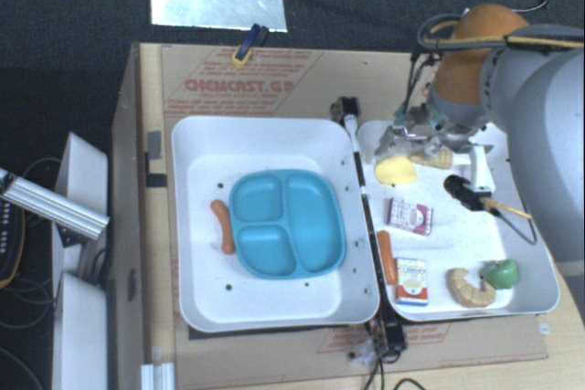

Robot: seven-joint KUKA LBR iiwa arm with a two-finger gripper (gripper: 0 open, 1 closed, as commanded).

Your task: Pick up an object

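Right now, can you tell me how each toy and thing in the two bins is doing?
gripper: low over the right bin, just above the lemon.
yellow lemon: lying in the right bin, not lifted.
blue tray: flat in the left bin.
left sausage: lying beside the tray.
croissant: lying flat.
small box: lying flat.

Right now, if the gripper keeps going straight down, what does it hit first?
Probably the yellow lemon: the gripper hangs just above it in the right bin. A tan item lies close beside it, and depth is hard to judge from this slanted view.
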